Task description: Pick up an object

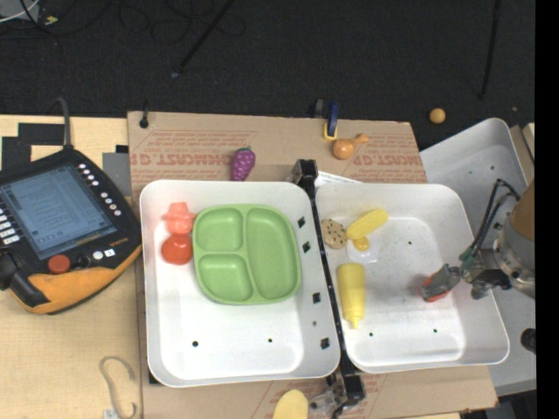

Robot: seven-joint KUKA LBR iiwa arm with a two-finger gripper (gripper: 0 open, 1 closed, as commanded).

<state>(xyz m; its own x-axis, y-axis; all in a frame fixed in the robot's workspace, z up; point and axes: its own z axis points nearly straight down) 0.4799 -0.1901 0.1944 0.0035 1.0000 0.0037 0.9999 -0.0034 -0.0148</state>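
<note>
My gripper (439,284) is low over the right side of the right bin (410,347), reaching in from the right edge. A small reddish patch shows at its tip, and I cannot tell what it is. To its left in the same bin lie a yellow bottle-shaped toy (351,293), a yellow corn cob (367,223) and a small brown cookie (332,231). The left bin (227,343) holds a green divided plate (245,254) and a pink and red toy (177,234) at its left wall.
A purple grape bunch (242,162), an orange pear-like toy (348,147) and a blue-yellow clamp (331,120) lie on the cardboard behind the bins. A control pendant (57,225) sits at the left. A yellow toy (291,404) lies in front of the bins.
</note>
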